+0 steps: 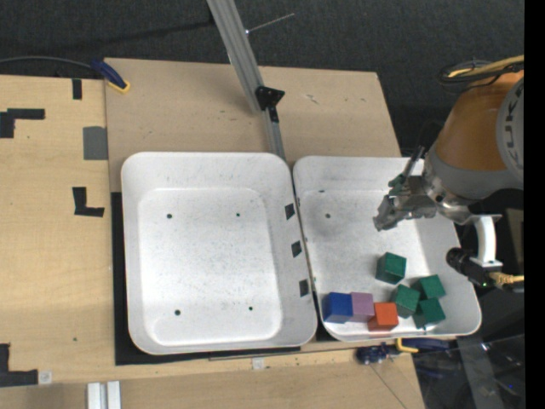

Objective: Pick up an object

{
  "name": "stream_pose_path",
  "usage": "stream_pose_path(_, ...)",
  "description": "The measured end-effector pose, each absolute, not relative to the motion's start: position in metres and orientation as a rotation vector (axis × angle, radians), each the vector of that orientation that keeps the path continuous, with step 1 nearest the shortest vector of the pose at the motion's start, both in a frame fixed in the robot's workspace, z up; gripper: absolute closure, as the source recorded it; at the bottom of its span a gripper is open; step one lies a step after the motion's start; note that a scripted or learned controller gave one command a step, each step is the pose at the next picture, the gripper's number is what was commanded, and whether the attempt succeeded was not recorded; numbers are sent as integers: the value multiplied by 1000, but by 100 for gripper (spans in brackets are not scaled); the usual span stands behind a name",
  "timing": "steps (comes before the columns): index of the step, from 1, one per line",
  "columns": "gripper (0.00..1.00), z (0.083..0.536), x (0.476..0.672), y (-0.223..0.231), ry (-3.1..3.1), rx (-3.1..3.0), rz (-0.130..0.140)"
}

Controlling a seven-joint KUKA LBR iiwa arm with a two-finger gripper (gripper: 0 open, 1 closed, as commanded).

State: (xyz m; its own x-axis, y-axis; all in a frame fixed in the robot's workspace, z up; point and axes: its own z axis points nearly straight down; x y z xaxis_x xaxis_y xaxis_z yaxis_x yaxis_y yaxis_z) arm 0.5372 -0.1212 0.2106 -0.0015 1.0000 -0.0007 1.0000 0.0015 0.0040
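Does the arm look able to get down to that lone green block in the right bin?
Probably yes. The green block lies apart from the other blocks clustered along the right bin's near edge, and the gripper hangs just beyond it with bare bin floor between them, so nothing seems to block a descent.

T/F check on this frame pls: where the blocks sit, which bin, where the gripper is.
1. All the small blocks lie in the right white plastic bin. True.
2. The blue cube-shaped block sits at the far edge of its bin. False: it is at the near edge, beside the pale purple block.
3. The two-finger gripper is above the right bin. True.
4. The small orange block is between the gripper's fingers. False: it lies on the bin floor among the other blocks.
5. The left white plastic bin holds a green block. False: the green blocks, such as the lone one, are in the right bin.
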Motion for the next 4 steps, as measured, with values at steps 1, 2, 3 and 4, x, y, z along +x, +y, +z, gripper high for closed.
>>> stream_pose_path(1,100,229,538,-121,2222,2219,1)
stream_pose_path(2,100,222,541,-61,2230,2215,0)
stream_pose_path(3,100,225,532,-13,2231,2216,-1)
stream_pose_path(4,100,234,531,35,2231,2215,1)
